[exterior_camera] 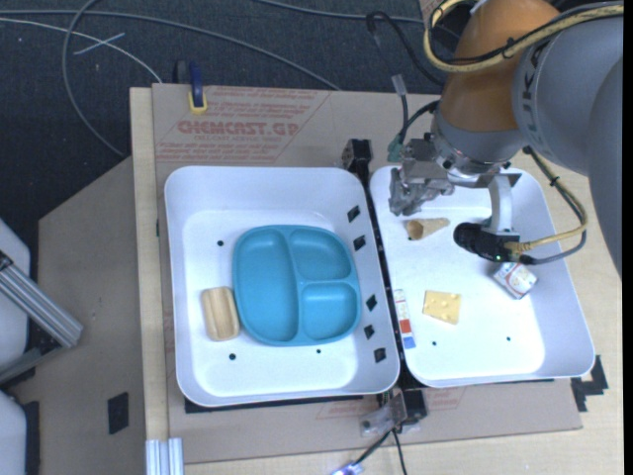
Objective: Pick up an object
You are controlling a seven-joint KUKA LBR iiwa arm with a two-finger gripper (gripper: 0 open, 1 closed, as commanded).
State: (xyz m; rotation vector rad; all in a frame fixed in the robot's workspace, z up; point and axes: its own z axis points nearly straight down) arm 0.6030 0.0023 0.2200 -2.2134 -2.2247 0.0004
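My gripper [407, 198] hangs over the back left part of the right bin [554, 349], pointing down. A small tan wedge [427, 229] lies just in front of it and a little to the right, apart from it. Nearer the front of the same bin lies a yellow cheese slice with holes [441, 307]. A small white and red object [515, 280] rests toward the bin's right side. I see nothing held under the gripper.
The left bin [188, 265] holds a blue divided plate [295, 284] and a tan bread-like block [221, 313] at the plate's left. A row of black clips [358, 240] runs along the shared wall between the bins. Loose cables lie on the dark floor behind the bench.
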